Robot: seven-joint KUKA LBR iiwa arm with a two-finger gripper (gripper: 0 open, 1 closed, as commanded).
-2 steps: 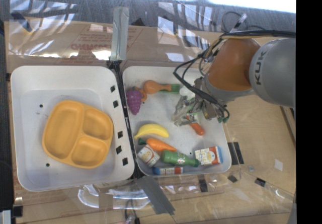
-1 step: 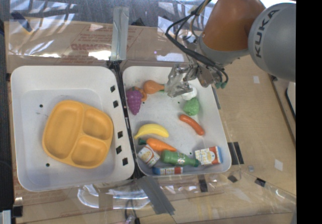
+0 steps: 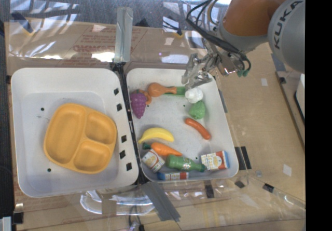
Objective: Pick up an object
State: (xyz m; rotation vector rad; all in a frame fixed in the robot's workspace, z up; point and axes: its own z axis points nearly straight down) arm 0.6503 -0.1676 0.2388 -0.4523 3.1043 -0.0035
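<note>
your gripper (image 3: pixel 193 80) hangs over the far right corner of the right bin (image 3: pixel 226 121), coming in from the right side of the camera view. its metal fingers point down and toward the left, and the tips sit just above the white, rounded toy (image 3: pixel 194 94), perhaps a garlic or cauliflower head, with the green piece (image 3: pixel 197 109) touching it on the near side. you cannot tell from this slant whether the jaws are spread or pressed together; the linkage is a tangle of glare, and nothing shows between the tips.

the relation that matters: the white toy lies directly below and a little nearer the camera than the fingertips, so the coming move looks like a short drop rather than a sideways reach. the toy is round, so it offers no long axis to square against. beside it to the left, the orange drumstick-shaped toy (image 3: pixel 160 89) lies lengthwise along the far wall, close enough to foul a wide grasp. the yellow tray (image 3: pixel 79 137) rests in the left bin (image 3: pixel 21 121).
</note>
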